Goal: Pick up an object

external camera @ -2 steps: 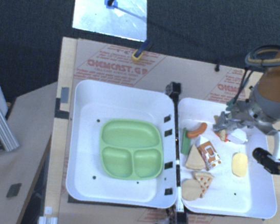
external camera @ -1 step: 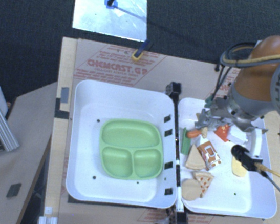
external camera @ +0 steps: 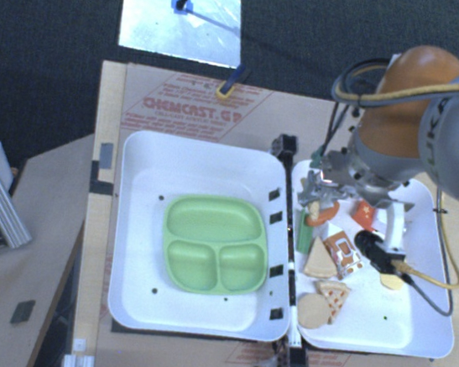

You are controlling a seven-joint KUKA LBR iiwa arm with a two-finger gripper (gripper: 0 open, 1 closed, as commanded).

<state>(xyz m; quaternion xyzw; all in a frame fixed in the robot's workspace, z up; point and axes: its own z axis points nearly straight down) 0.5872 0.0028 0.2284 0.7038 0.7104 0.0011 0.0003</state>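
The arm enters from the right and is positioned over the right bin. The claw is low at that bin's upper left; whether it is wide or narrow cannot be told. An orange-red item lies directly beneath it. Nearby in the same bin: a red piece, a small printed box, a pizza slice toy, and a round cookie. The left bin holds 1 green 3-compartment plate.

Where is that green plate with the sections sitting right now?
The green plate lies flat in the middle of the left bin, away from the toy food piled in the right bin where the arm hangs.
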